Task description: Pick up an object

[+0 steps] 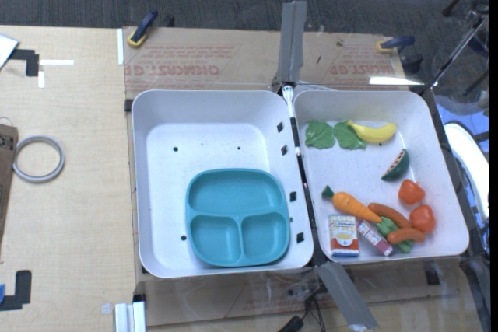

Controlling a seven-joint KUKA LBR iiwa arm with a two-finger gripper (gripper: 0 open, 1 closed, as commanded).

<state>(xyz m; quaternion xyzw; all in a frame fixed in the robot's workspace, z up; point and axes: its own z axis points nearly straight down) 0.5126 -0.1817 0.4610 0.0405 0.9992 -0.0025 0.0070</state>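
Tape roll (36,159) on wooden bench (70,245) at left; blue clamp (142,28) on cardboard (210,62).

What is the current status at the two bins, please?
Toy food lies loose in right bin: banana, carrot, small box. Teal tray in left bin. Nothing lifted yet. Nothing covers the items.

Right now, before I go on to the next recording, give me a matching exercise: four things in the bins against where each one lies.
Things:
1. teal tray
2. banana
3. carrot
4. small carton

Places:
A. far end of right bin
B. near edge of right bin
C. left bin
D. middle of right bin

Pairs: 1-C, 2-A, 3-D, 4-B
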